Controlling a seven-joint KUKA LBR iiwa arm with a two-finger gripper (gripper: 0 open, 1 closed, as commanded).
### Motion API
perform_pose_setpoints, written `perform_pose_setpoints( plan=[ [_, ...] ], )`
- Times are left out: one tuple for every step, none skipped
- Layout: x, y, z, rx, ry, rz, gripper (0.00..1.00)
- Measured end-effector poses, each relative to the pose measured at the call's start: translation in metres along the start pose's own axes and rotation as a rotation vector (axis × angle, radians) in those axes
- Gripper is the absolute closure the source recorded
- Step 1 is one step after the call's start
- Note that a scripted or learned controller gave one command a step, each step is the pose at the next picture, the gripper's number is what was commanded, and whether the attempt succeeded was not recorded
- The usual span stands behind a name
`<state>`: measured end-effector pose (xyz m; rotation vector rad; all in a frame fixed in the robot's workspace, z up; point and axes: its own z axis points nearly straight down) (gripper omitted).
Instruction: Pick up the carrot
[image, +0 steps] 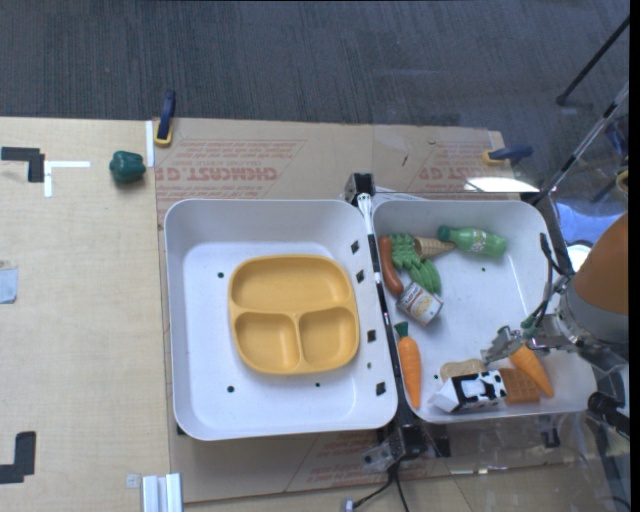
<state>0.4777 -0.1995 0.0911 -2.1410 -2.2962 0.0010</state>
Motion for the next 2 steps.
perform_pose_setpoints(
  plan=[
    [-0.001, 0.002, -0.009, -0.003, -0.002, 0.002, 1.0],
    [0.057, 0.005, -0.06, -0.002, -0.002, 0.134, 1.0]
  ],
)
